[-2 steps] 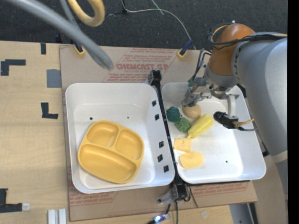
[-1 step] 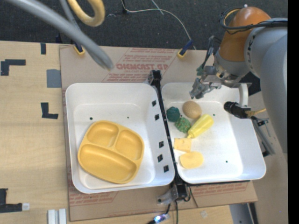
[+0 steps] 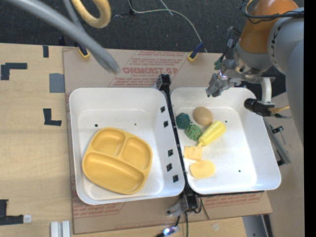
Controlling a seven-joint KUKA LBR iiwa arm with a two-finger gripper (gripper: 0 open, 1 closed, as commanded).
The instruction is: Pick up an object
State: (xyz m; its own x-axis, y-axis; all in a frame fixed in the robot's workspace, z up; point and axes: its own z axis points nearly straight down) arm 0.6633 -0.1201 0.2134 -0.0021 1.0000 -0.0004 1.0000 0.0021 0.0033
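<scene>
Two shallow white plastic bins are sitting side by side on a brown cardboard sheet (image 3: 143, 69) printed with red lettering, too partial to read for certain. One yellow moulded plastic tray (image 3: 117, 160) with three compartments is lying in the left bin (image 3: 79, 102), towards its front edge. Six small toy foods are clustering near the left edge of the right bin (image 3: 256, 152): one round tan potato-like ball (image 3: 202, 116), one dark teal knobbly lump (image 3: 183, 120), one green bumpy piece (image 3: 193, 131), one yellow ridged corn cob (image 3: 212, 133) lying at a slant and touching the green piece, one pale yellow wedge (image 3: 193, 153), and one flat yellow disc (image 3: 202, 170) nearest the front edge. One metal two-finger gripper (image 3: 217, 87) is hovering over the right bin's back edge, well apart from the foods; whether its jaws are apart or together cannot be told. It is carrying nothing visible.
</scene>
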